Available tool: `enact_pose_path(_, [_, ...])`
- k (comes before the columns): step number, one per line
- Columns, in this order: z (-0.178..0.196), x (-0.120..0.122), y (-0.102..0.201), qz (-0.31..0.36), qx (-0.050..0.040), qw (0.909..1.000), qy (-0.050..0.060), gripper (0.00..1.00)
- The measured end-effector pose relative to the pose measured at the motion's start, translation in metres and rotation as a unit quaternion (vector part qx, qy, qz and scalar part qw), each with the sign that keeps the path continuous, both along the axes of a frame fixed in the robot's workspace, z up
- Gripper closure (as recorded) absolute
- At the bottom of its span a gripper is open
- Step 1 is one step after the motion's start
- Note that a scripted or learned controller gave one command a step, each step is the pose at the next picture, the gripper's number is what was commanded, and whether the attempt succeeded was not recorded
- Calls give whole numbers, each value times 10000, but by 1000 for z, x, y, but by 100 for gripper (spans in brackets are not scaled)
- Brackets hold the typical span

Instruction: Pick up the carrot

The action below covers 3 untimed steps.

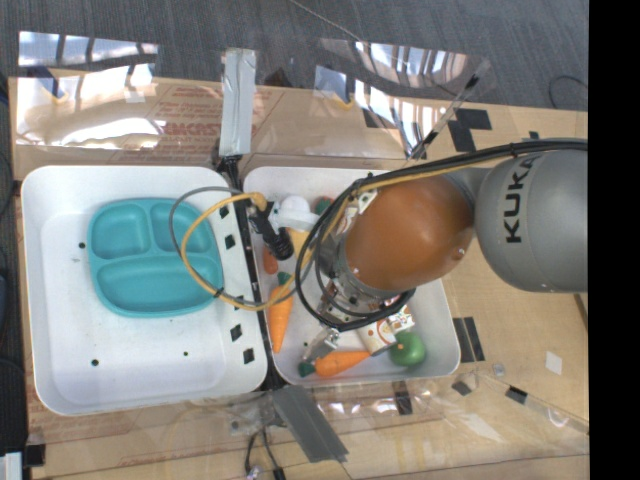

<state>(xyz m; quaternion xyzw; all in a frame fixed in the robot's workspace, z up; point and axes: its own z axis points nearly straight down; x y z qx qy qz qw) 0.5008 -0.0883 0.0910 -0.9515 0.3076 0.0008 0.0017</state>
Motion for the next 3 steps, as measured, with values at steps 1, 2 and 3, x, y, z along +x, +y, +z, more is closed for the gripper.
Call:
enact_pose_path(1, [21,21,0,356,2,9994,1,0])
enact_pose_path(2, [29,20,1,352,15,9994,23,100])
enact_pose_path(3, [101,33,87,2094,10,9778,-37,100])
